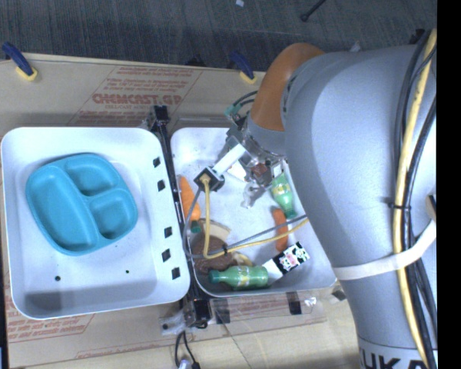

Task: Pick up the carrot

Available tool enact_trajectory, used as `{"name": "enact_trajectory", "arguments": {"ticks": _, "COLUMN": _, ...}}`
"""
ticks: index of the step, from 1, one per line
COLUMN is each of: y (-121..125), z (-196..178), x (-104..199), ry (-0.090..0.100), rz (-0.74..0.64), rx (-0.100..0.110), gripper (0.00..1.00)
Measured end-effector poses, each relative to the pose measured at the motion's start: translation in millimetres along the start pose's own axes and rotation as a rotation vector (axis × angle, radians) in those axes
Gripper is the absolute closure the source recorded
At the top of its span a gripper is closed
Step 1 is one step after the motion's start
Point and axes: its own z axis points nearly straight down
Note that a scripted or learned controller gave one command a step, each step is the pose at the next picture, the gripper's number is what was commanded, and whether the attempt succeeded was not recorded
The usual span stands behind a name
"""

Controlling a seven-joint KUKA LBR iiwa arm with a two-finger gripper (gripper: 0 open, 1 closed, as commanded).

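The carrot (187, 197), a slim orange piece, lies along the left wall of the right bin (190, 143). It points toward the bin's near end, which holds a pile of objects. My gripper (253, 184) hangs over the middle of that bin, to the right of the carrot and apart from it. Nothing shows held in it. The grey arm with its orange band covers the bin's right side.
A blue divided plate (81, 201) lies in the left bin (31, 283). In the right bin are a green bottle (242, 277) at the front, a second green bottle (283, 197), a short orange piece (280, 225), a black-and-white carton (292, 258), and tan and brown items (210, 246).
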Motion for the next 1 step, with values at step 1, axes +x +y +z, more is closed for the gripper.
{"name": "enact_trajectory", "arguments": {"ticks": 1, "y": 5.0, "z": -15.9, "x": -2.7, "ry": 0.011, "rz": 0.136, "rx": -0.013, "gripper": 0.00}}
